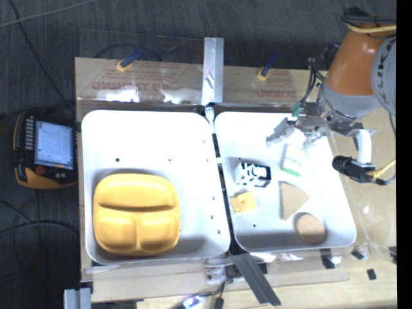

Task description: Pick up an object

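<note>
Currently, right bin [335, 192] as landmark: round tan object [309, 227] in its near corner, tan wedge [292, 199] just behind | white card with green print [293, 159] farther back, just beneath gripper [295, 132], fingers spread, grasping nothing | left bin [148, 134] beside: yellow moulded block [136, 211] | dark carpet [64, 18] beyond bench.

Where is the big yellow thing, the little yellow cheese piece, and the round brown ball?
Yellow thing [136, 212]: camera view, its top middle.
Cheese piece [243, 203]: camera view, its middle.
Brown ball [309, 226]: camera view, its top.
</note>
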### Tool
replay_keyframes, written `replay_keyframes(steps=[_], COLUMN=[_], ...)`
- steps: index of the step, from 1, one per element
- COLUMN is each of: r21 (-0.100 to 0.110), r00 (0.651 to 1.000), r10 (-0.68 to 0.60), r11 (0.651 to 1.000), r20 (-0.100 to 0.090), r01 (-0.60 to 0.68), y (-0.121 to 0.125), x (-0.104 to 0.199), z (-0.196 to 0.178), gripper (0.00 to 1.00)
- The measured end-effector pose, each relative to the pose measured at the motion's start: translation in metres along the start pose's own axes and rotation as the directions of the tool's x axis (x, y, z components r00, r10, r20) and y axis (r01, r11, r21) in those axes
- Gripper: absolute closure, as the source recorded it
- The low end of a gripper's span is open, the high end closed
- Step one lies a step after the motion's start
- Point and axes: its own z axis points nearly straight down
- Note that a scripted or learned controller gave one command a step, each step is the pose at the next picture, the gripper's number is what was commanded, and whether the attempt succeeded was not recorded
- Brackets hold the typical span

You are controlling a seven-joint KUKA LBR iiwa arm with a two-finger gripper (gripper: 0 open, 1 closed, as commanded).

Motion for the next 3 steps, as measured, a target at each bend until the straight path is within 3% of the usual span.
replay_keyframes(steps=[1,2,3], r21=[-0.003,0.001,0.001], r00=[0.997,1.000,1.000], r10=[-0.071,0.016,0.015], r11=[0.997,1.000,1.000], r20=[0.002,0.000,0.000], r01=[0.071,-0.016,-0.015], y=[0.008,-0.069,-0.069], x=[0.002,-0.056,-0.056], z=[-0.031,0.067,0.067], gripper=[0.00,0.00,0.00])
